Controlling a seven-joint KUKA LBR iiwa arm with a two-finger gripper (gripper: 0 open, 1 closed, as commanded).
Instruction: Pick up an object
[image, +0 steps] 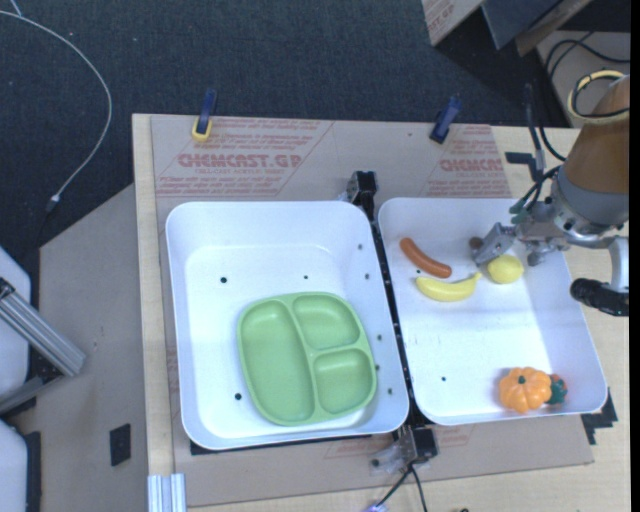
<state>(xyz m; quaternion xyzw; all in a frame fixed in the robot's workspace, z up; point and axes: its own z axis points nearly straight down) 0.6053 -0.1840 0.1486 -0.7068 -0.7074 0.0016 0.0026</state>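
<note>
Across the bench, two white bins sit side by side, and the right bin (560, 330) is the landmark for all that matters. Left of it, the other bin (200, 250) holds a green divided plate (305, 355). At the right bin's far right corner the grey arm (600, 170) reaches down, and its gripper (508, 245) hangs over the bin's upper middle with its fingers spread, one (490, 243) to the left and one (538, 247) to the right, pinching nothing that I can see. A small lemon (503, 269) lies directly under that gap, apparently on the floor and roundish, so no axis matters; to my eye a straight drop would straddle it. Just left of the lemon lies a banana (446, 288), long axis running across the bin, touching or nearly so. Beyond it sits a sausage (426, 258), slanted. At the bin's near right corner rests a toy pumpkin (527, 389), well apart from the gripper.
</note>
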